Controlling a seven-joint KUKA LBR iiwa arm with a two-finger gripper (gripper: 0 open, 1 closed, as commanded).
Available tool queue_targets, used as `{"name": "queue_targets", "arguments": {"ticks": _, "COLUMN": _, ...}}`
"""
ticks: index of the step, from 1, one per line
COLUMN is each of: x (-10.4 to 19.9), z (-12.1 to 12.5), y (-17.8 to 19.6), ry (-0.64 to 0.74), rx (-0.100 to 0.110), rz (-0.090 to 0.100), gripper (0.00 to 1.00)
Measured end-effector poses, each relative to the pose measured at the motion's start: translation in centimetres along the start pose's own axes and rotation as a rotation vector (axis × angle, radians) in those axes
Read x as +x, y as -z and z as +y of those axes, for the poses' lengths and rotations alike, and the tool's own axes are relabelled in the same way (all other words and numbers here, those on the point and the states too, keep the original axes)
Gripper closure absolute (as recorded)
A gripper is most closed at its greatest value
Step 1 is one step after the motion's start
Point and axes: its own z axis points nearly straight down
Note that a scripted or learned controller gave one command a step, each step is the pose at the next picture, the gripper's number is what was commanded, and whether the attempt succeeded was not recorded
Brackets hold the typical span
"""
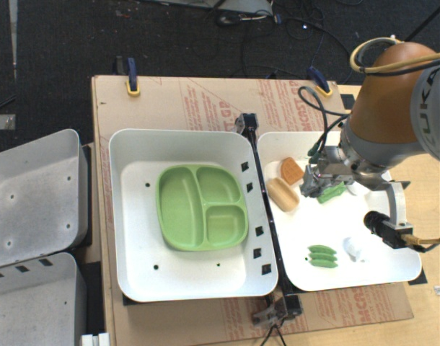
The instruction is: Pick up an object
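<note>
The end effector (322, 182) hangs low in the right bin (393, 269), near its far edge, right over a green object (334, 192); I cannot tell its state. A bread roll (283, 194) lies just beside it.

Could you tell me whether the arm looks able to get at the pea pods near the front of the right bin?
Probably yes. The pea pods lie apart on the bin floor, nothing over them, and the tool is already low in that bin, farther back by the bread.
</note>
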Motion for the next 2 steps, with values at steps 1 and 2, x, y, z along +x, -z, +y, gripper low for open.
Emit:
{"name": "queue_targets", "arguments": {"ticks": 1, "x": 6.1, "z": -0.7, "y": 0.1, "ry": 0.002, "rx": 0.0, "rz": 0.001, "gripper": 1.0}}
{"name": "queue_targets", "arguments": {"ticks": 2, "x": 11.4, "z": -0.4, "y": -1.4, "ry": 0.0, "rx": 0.002, "rz": 0.0, "gripper": 1.0}}
